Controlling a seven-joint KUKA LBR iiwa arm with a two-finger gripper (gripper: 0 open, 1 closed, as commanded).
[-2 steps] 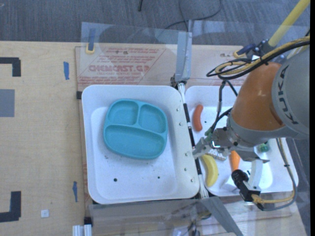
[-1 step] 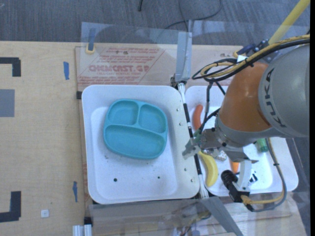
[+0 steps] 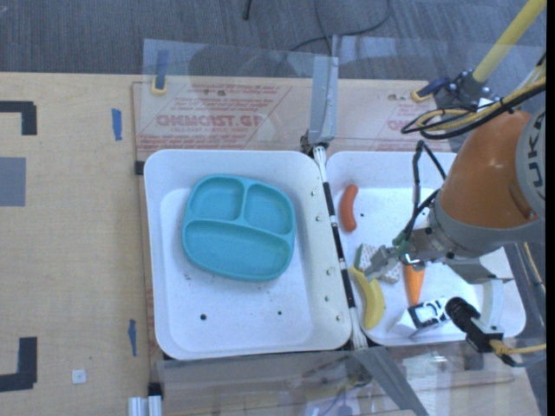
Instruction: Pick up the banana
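The left bin (image 3: 165, 258) has open floor along its bottom and left margins; the blue divided plate (image 3: 238, 228) takes up its middle. The right bin (image 3: 381, 199) is crowded: the arm (image 3: 486, 189) hangs over its right half, and the banana (image 3: 371, 299) lies against the left wall, with a carrot (image 3: 414, 282) just to its right. A sausage (image 3: 349, 207) sits upper left, clear floor around it. The gripper (image 3: 381, 263) seems to hover just above the banana's top end.

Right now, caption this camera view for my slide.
Grey KUKA arm's gripper hovers beside the curved yellow banana in the right white bin.
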